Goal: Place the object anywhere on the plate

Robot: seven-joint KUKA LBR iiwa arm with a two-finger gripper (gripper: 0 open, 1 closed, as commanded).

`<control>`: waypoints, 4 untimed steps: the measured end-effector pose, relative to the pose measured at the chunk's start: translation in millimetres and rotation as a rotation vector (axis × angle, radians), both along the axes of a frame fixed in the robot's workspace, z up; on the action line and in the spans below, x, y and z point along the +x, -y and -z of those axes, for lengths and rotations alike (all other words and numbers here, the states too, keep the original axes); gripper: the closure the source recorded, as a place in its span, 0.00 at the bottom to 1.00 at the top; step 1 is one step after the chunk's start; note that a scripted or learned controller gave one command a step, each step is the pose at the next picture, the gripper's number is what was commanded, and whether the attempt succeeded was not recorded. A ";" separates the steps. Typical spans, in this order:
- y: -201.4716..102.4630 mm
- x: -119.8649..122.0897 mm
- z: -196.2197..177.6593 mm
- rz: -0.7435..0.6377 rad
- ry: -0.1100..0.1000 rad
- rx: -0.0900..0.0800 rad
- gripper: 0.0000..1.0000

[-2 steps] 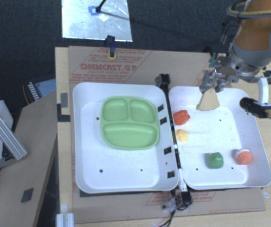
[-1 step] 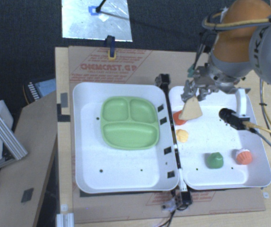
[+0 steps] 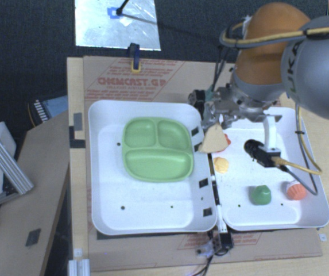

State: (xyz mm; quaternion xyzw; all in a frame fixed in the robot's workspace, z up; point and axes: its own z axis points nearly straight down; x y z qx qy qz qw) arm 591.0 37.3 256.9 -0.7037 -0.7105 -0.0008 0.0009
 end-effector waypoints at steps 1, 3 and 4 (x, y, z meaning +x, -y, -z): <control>-38.4 -22.6 21.8 0.001 -0.002 -0.001 1.00; -87.3 -45.1 24.8 0.004 0.001 -0.002 1.00; -87.0 -45.1 24.8 0.006 0.001 -0.002 0.00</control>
